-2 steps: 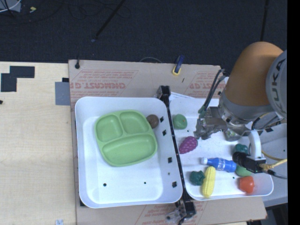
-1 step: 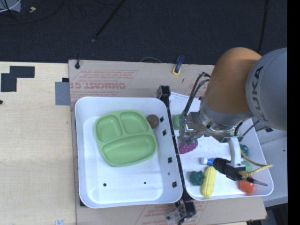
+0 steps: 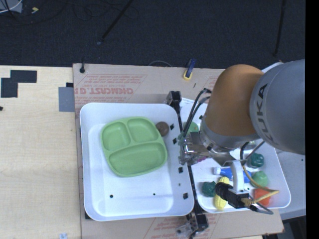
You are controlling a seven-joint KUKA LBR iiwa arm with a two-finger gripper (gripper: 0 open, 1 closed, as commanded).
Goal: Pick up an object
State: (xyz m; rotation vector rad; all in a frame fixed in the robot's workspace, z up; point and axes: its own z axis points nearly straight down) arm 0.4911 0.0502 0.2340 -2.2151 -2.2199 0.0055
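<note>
Pincer (image 3: 188, 151) low at the seam between my two bins; how far it is open I cannot tell (wrist overhangs it). Nothing seen held. Small toys (image 3: 208, 187) lie just beside it in the right bin (image 3: 285, 185). Left bin (image 3: 129, 193): green divided plate (image 3: 134, 146), brown lump (image 3: 162, 128).

Cardboard sheet (image 3: 114, 86) with red print lies under the white bins (image 3: 85, 158), on a pale wooden bench (image 3: 35, 158). Blue-and-yellow clamp (image 3: 189, 69) on its far edge. Black tape shapes (image 3: 19, 81) and grey patch (image 3: 65, 98) at bench left. Dark carpet (image 3: 149, 24) beyond, cables (image 3: 15, 4) top-left.
</note>
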